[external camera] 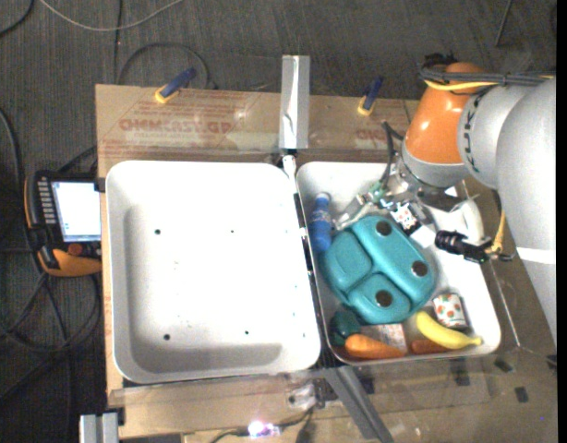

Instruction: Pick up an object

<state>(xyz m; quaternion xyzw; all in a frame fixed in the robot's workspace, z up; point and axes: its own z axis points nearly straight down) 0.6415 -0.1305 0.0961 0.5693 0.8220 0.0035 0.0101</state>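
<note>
Right bin (494,317) holds banana (447,333) pointing left-to-right, slightly downward

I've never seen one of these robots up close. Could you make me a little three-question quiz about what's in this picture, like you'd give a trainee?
1. True or false: the banana lies in the bin on the left of the view.
2. Which is the largest thing in the right bin? A) the carrot B) the teal plastic piece C) the blue bottle
3. Fill in: the gripper is over the ____ end of the right bin, as the camera sees it.

Key: 1 false, it lies in the right bin; 2 B; 3 far (top).
</note>
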